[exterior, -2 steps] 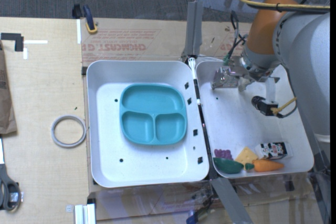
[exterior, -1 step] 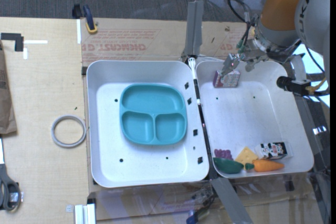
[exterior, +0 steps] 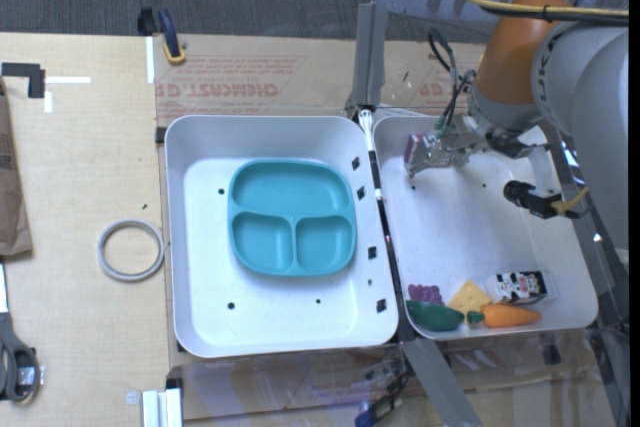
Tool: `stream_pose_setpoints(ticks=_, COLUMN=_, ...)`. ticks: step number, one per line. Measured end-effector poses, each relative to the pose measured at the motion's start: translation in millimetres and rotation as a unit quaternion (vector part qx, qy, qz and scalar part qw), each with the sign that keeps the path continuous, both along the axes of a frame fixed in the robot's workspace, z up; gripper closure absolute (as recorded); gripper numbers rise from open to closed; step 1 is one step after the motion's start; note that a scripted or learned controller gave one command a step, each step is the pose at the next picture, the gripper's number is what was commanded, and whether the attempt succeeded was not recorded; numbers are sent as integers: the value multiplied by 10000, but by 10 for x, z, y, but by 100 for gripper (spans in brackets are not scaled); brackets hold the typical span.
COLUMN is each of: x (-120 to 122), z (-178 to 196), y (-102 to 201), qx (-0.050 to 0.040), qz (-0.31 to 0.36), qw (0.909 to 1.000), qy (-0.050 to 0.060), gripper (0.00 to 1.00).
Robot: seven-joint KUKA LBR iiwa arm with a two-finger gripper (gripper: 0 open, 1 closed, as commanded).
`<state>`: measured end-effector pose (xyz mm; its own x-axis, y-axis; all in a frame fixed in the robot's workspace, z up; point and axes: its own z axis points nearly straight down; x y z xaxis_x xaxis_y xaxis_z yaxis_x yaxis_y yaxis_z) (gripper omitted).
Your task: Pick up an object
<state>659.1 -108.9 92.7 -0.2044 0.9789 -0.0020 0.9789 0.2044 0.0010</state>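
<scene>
Two bins (exterior: 180, 245), one divided plate (exterior: 293, 217).

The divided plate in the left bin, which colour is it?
Turquoise blue; the camera view shows the plate clearly.

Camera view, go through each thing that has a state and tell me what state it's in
Teal divided plate: upright, flat in the left bin.
Toy carrot: on its side at the right bin's near edge.
Tape ring: flat on the bench.
Gripper: above the right bin's far end.
</scene>
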Motion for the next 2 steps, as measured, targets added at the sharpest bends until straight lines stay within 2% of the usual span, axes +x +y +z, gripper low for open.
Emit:
stream_pose_setpoints(ticks=1, x=0, z=0, y=0, qx=1, qz=0, qw=10000, qy=0, gripper=0)
stream_pose_setpoints(ticks=2, x=4, z=708, y=-99, qx=-2, qz=1497, qw=9887, qy=-8, gripper=0)
